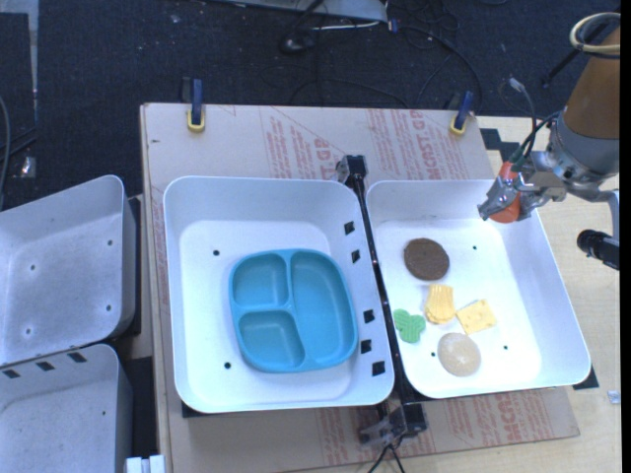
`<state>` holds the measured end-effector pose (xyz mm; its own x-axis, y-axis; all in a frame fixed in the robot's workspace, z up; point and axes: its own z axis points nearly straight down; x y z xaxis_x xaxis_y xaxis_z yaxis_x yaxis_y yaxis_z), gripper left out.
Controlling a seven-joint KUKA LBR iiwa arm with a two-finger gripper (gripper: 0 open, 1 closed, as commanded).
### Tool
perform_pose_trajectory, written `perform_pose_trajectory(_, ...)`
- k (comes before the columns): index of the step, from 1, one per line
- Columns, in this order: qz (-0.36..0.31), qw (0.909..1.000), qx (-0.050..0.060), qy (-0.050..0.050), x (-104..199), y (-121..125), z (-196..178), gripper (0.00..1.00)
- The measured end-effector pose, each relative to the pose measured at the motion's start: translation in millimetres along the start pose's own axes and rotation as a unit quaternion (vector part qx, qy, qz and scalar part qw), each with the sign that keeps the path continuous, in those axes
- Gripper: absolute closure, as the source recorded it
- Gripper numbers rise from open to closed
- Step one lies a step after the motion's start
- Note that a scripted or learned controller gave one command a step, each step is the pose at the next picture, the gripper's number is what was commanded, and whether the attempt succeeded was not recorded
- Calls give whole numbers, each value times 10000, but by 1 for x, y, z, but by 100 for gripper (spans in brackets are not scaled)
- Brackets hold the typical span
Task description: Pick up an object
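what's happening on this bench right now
A grey and orange robot arm reaches in from the right, and its end effector sits over the far right edge of the right bin. That bin holds a brown round piece, two yellow pieces, a green piece and a beige round piece, all lying apart from the end effector. The left bin holds a blue divided tray. Something small and orange-red shows at the end effector, but I cannot tell what it is.
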<state>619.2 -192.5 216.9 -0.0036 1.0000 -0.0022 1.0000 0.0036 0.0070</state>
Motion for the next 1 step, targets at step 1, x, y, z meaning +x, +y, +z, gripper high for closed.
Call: perform_pose_trajectory(1, 3, 10000, 7, 0, 0, 1, -31, 100)
